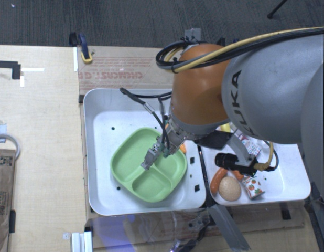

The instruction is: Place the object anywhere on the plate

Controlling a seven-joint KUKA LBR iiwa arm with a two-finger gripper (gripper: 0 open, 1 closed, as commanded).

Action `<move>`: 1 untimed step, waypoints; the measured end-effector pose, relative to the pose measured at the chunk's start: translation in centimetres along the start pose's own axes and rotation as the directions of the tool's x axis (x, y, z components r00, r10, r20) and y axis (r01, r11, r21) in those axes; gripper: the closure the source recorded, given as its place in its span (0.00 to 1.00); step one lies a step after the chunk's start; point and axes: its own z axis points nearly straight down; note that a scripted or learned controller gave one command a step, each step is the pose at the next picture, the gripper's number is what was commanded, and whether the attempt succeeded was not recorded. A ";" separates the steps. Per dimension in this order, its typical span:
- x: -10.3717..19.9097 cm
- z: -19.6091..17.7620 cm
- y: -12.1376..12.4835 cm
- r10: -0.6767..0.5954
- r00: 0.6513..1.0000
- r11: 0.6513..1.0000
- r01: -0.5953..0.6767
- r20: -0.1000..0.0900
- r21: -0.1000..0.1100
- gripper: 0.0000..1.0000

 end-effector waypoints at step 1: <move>-0.1 -0.8 0.0 0.000 1.000 1.000 0.000 0.001 0.001 1.00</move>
